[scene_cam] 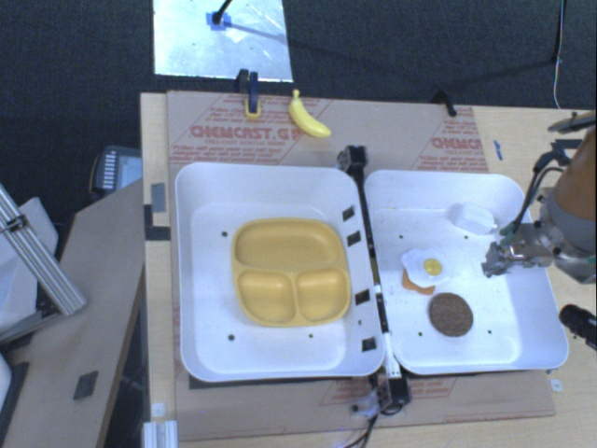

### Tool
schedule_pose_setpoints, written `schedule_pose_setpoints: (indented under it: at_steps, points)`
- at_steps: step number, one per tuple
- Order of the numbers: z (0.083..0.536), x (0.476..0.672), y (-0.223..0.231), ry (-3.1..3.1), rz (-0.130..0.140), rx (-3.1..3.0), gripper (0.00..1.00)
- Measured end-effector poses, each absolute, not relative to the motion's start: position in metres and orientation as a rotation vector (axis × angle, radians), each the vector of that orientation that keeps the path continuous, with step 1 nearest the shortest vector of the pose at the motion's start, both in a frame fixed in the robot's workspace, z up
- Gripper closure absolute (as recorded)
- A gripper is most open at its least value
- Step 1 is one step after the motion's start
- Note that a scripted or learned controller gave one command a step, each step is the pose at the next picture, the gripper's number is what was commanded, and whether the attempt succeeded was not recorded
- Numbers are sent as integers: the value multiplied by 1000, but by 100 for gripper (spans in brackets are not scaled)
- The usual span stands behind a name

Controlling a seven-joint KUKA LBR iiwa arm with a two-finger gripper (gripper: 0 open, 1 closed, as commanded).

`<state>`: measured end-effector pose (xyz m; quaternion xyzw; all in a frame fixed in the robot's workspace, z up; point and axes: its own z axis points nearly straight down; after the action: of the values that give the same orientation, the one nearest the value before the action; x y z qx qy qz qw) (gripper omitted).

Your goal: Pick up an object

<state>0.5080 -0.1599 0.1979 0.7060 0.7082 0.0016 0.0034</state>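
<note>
Two shallow white bins sit side by side on a cardboard-covered surface (410, 129), seen from above at a slant. The left bin (201, 203) holds a yellow divided plate (284, 271) with one large compartment at the far side and two smaller ones at the near side; the plate lies flat near the bin's middle.

The right bin (522, 343) holds three small things. A toy fried egg (427, 267), white with a yellow yolk, lies left of the bin's middle, and an orange-brown slice showing at its near edge touches it or lies under it. A round brown patty (451, 315) lies just beside the egg, on the near side and apart from it. A small white object (473, 217) rests toward the far right of the bin, hard to make out against the white floor.

The arm (574, 203) enters from the right. Its jaws (502, 256) hang over the right part of the right bin, between the white object and the patty, well to the right of the egg. Whether they are apart or together cannot be told; nothing is seen between them.

Behind the bins, a toy banana (308, 119) lies on the cardboard, near a yellow and black clamp (251, 96).
</note>
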Motion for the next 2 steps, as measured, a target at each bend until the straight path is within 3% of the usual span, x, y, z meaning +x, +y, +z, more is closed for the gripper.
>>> schedule_pose_setpoints:
  at_steps: [1, 2]
  points:
    - [252, 510, -160, 2221, 6, 2211, 100]
    - [258, 526, -112, 2230, 4, 2210, 100]
